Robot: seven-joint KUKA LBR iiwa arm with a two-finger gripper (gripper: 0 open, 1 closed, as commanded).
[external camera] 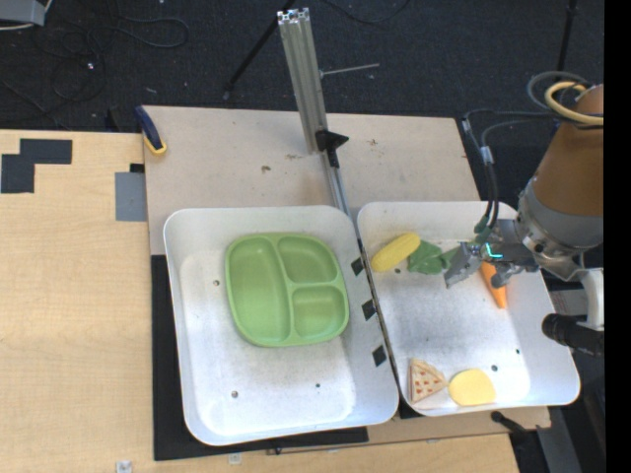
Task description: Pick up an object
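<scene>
Nearest the camera, in the right bin (pixel 552 387), a pizza slice (pixel 425 380) lies beside a round yellow piece (pixel 471 387), the two just apart near the bin's front wall. Further back in the same bin, an orange carrot-like piece (pixel 496 287) lies near the right side, partly under the arm's wrist. The gripper (pixel 459 267) sits low over the bin's upper half, reaching in from the right; whether it is released or clenched cannot be told, since the tip is small and blurred against the bin floor. Just left of the tip lies a dark green leafy piece (pixel 427 258), seemingly touching it, and touching that piece on its left is a yellow corn cob (pixel 394 252), tilted, close to the wall between the bins. Nothing can be seen lifted off the floor.

In the left bin (pixel 197 363), a green divided plate (pixel 288 290) with three compartments rests flat toward the back.

Beyond the bins, on the bare bench (pixel 227 156), an aluminium post (pixel 306 77) rises near the middle, and a blue and yellow tool (pixel 151 133) lies at the far left corner
</scene>
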